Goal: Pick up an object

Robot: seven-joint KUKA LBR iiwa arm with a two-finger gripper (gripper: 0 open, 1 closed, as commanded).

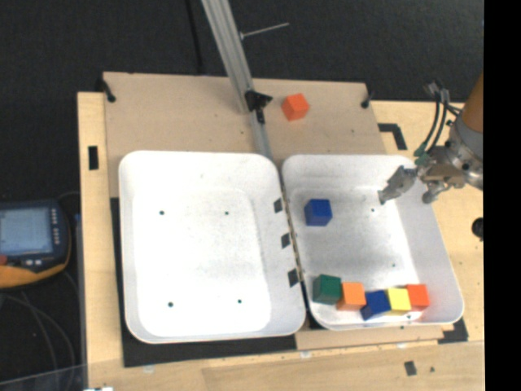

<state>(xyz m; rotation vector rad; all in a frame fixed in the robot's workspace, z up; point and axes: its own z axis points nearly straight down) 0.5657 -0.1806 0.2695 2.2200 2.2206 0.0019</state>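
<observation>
Here the blue cube [318, 211] sits square-on, pincer [400, 183] well apart.

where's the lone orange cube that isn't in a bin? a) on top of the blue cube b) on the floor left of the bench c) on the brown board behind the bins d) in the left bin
c: the orange cube sits on the brown board behind the two bins, beside the slanted metal rail.

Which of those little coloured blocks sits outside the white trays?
The orange block on the brown board behind the trays. The other six all lie inside the right tray: one blue alone, five along its near edge.
</observation>
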